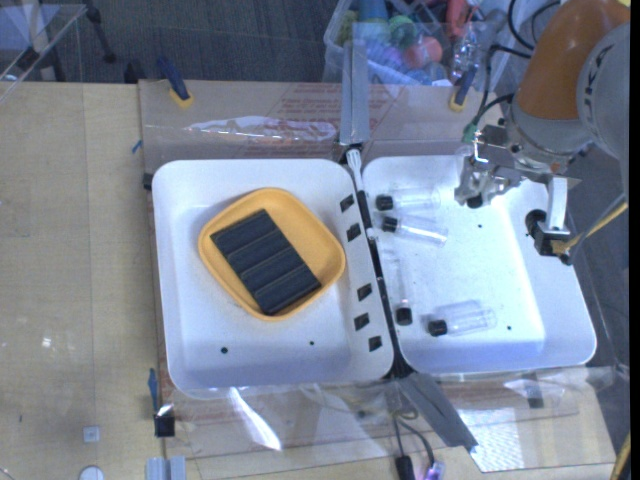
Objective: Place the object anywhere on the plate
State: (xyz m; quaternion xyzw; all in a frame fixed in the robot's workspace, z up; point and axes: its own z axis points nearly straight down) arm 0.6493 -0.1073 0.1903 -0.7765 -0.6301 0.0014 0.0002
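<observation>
Plate (272, 249), yellow, left bin, bearing dark ridged block. Clear vials (462, 318) lie in right bin. Hand (478, 190) hovers there, grip state indiscernible. Step: reach; next, descend on a vial.

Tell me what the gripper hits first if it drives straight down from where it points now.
Likely the bare floor of the right bin: the gripper hangs above its far part, just right of the clear vials, though depth is unclear.

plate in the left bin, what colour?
Yellow-orange plate, with a dark ribbed block on it; camera view.
</observation>
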